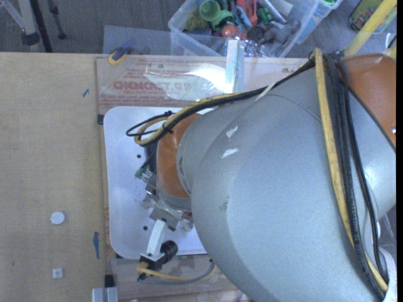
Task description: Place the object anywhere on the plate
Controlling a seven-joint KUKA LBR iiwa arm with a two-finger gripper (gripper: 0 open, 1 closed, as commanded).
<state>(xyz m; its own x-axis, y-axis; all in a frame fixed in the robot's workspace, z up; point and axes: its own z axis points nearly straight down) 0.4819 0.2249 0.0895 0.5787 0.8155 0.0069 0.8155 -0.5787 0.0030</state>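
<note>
The grey arm (277, 194) fills the right and centre of the frame, reaching down over the white bin (123, 168) at centre left. I cannot tell where the object and plate are. A box of toys (245, 11) sits at top centre.

**One printed word, only partly legible**

From my remote seat I can make out a single piece of lettering: red capitals printed on the clear plastic sheet (170, 80) lying across the far end of the bench, just beyond the white bin (119, 168). The word seems to begin "CHEMCAST", though glare washes over it and I cannot vouch for each letter. A few more red characters follow on the same line, too smeared for me to read.
</note>
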